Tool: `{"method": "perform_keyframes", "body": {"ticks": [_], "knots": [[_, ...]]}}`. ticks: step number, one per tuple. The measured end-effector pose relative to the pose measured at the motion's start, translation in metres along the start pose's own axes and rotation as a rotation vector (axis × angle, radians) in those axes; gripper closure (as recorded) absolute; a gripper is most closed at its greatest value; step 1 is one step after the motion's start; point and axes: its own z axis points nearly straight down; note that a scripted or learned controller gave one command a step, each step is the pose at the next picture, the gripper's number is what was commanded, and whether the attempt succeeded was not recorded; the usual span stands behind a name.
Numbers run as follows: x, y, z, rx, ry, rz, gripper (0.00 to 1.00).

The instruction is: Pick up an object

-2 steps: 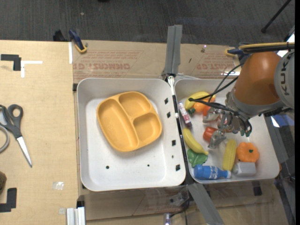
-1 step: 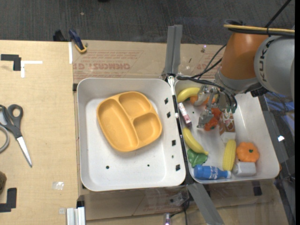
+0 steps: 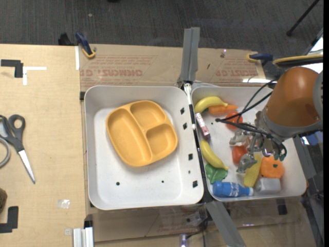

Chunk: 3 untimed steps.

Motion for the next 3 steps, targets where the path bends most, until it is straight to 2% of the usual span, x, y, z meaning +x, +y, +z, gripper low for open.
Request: {"method": "perform_keyframes", "body": {"ticks": [1, 2, 3], "knots": [[-0.086, 0.025, -0.014, -0.001, -0.006, 0.002, 0.0], [-0.042, 0.01, -0.001, 0.0, -0.002, 0.149, 0.0], [-0.055, 0.045, 0.0, 0.0, -0.003, 0.233, 0.0]]}}
